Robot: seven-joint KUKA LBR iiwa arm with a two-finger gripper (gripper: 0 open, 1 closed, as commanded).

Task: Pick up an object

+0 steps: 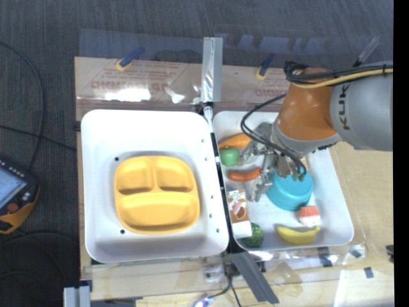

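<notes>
Here the round blue plastic bowl (291, 192) sits in the right white bin (339, 190), directly under the jaws (276, 171), whose metal fingers (262, 187) reach down at its left rim; whether they grip it or stand apart, I cannot tell. A yellow banana (296, 234) lies near the bin's front wall, a small red-and-white block (308, 215) just above it. A green round item (254, 235) sits at the front left corner. The left white bin (96, 171) holds a yellow compartment tray (156, 193)
</notes>
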